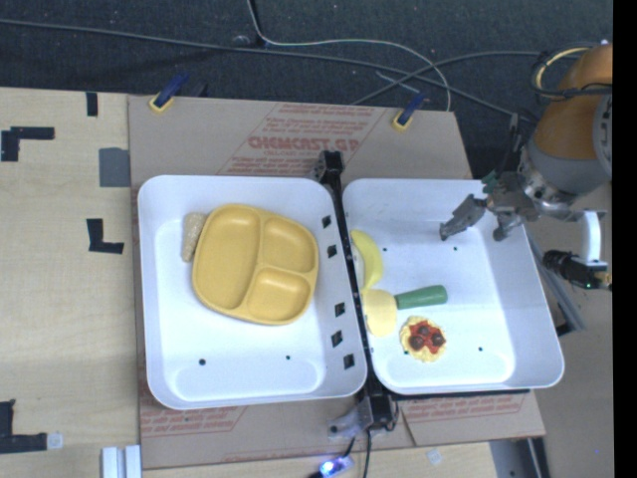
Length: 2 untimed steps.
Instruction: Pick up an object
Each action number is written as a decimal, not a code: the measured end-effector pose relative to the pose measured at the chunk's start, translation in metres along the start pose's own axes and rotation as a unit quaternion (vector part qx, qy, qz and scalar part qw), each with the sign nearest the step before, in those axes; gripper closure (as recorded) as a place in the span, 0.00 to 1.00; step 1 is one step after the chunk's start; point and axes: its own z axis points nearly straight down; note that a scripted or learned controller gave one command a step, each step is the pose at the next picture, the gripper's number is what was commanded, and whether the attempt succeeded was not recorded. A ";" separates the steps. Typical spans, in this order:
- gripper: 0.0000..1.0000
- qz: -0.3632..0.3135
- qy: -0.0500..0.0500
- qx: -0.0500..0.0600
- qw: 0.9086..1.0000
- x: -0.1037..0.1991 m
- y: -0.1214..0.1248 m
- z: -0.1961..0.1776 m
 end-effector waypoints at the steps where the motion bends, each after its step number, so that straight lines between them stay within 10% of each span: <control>1: 0.00 -0.002 -0.001 -0.007 1.000 0.000 0.003 -0.008; 2: 0.00 -0.002 -0.001 -0.004 1.000 0.008 0.010 0.046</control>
